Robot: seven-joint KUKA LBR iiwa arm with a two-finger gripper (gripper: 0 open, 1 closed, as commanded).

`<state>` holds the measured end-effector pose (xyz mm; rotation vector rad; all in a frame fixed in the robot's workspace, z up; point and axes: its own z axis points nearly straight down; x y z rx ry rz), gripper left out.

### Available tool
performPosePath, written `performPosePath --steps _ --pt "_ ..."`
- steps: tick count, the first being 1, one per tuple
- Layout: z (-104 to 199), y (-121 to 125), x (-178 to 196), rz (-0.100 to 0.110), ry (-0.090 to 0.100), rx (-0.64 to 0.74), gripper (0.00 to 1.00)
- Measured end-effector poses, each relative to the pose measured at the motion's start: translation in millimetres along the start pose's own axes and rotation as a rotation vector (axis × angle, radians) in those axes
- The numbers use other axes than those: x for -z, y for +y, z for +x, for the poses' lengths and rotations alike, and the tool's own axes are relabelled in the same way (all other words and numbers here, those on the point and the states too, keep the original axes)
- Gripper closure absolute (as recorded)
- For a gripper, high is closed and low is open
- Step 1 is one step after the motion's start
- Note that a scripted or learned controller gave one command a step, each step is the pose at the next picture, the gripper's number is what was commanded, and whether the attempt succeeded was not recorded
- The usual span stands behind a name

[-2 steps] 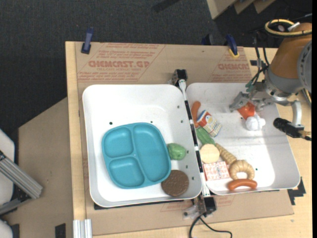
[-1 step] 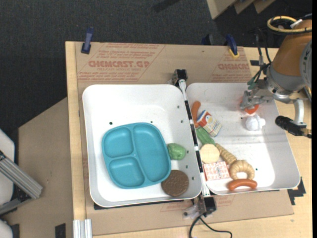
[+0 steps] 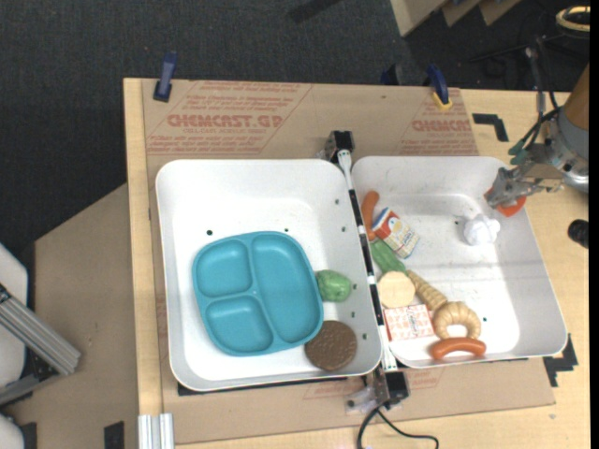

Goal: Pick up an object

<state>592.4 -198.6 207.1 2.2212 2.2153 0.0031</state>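
Observation:
My gripper [image 3: 508, 191] hangs at the right bin's [image 3: 524, 279] far right rim, on the arm coming in from the right. A small orange-red piece [image 3: 510, 208] shows just under it; I cannot tell whether it is held or part of the tool. A white crumpled object [image 3: 480, 230] lies in the bin just left of and below the gripper. Along the bin's left side lie an orange stick [image 3: 371, 204], a red-and-white packet [image 3: 396, 233], a green piece [image 3: 384, 255], a cream disc [image 3: 396, 290], a cone [image 3: 431, 293], a tan ring [image 3: 456, 318] and an orange sausage [image 3: 459, 349].
The left bin [image 3: 234, 195] holds a teal divided plate [image 3: 257, 291], a green ball [image 3: 334, 285] and a brown disc [image 3: 331, 345]. A black-and-white bar [image 3: 356, 223] joins the two bins. Blue clamps [image 3: 167, 75] hold the cardboard sheet at the back.

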Motion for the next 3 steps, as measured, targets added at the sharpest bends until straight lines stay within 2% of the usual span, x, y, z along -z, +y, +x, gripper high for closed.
performPosePath --steps 1,2,3 --pt "62.3 31.8 19.1 -0.001 0.0 0.009 1.0" --pt "-12.4 76.5 76.1 -0.006 -0.005 -0.001 1.0" --pt "61.3 75.1 74.9 0.006 0.004 0.009 1.0"
